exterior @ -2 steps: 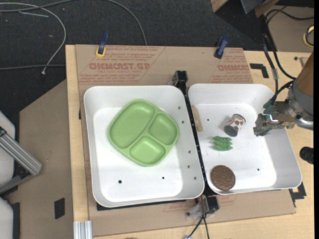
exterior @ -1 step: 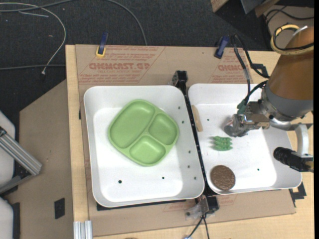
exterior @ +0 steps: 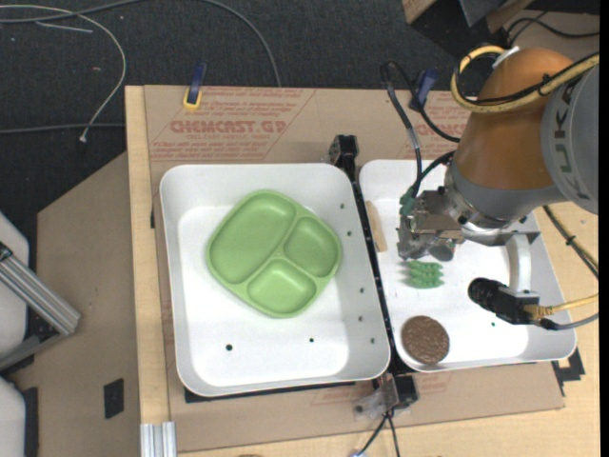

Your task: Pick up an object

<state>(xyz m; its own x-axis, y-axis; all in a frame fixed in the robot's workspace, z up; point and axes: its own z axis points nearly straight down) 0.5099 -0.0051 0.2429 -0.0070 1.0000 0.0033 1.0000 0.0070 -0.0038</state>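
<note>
A small green object (exterior: 424, 274) lies in the right bin (exterior: 476, 355), near its left side. My gripper (exterior: 425, 248) hangs just above and behind it, pointing down, and nothing is seen between its jaws. A round brown disc (exterior: 424, 339) rests near the right bin's front edge. A thin tan stick (exterior: 377, 228) lies along the right bin's left wall. In the left bin (exterior: 190, 350) sits a light green divided plate (exterior: 275, 252) with three compartments.
The grey arm with its orange band (exterior: 519, 98) covers the back of the right bin. Both bins stand on a cardboard sheet (exterior: 238, 117). A black clip (exterior: 343, 150) sits at the back between the bins. Cables trail over the dark floor behind.
</note>
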